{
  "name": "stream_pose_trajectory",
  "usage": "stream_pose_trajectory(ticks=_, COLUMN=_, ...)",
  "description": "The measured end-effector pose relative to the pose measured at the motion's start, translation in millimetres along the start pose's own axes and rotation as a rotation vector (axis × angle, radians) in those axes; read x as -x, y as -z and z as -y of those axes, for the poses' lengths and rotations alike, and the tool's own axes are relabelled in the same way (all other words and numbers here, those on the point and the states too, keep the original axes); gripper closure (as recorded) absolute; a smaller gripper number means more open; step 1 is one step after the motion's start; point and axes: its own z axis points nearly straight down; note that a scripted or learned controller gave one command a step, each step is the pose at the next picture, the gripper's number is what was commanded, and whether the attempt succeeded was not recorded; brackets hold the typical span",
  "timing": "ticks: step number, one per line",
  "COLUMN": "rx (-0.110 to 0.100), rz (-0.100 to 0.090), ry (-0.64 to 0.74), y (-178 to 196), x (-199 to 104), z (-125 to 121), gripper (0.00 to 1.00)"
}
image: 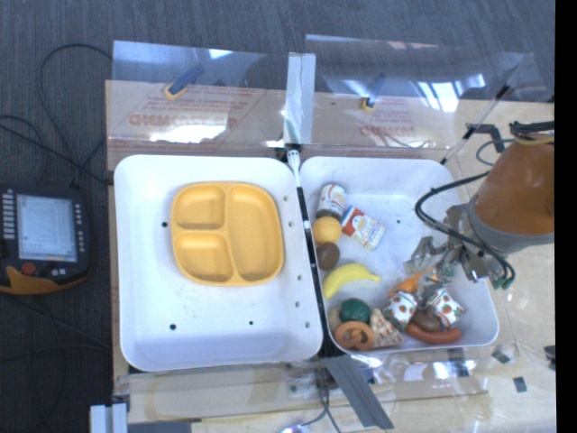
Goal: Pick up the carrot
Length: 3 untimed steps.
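The carrot (406, 287) is a small orange piece in the right bin (397, 180), lying among toy foods near the bin's front right. My gripper (436, 264) hangs just right of and above it, fingers pointing down and open, with nothing between them. The arm's orange band (523, 188) rises over the bin's right rim and hides that part of the bin.
A banana (347, 278), a green piece (354, 310), an orange ring (354, 335), a red sausage (433, 335) and red-white toys (446, 307) crowd the carrot. A can (331, 201) and carton (363, 228) sit farther back. The left bin (144, 314) holds a yellow divided plate (225, 233).
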Motion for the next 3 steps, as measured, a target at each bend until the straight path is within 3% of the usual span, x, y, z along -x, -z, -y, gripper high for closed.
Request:
stream_pose_trajectory(ticks=1, rx=-0.016, rz=-0.014, ry=-0.127, y=-10, x=-17, z=-32, gripper=1.00)
stream_pose_trajectory(ticks=2, rx=0.010, rz=-0.042, ry=0.434, y=11, x=-10, z=-62, gripper=1.00)
stream_pose_trajectory(ticks=3, rx=0.013, rz=-0.036, ry=0.632, y=135, x=13, z=-128, gripper=1.00)
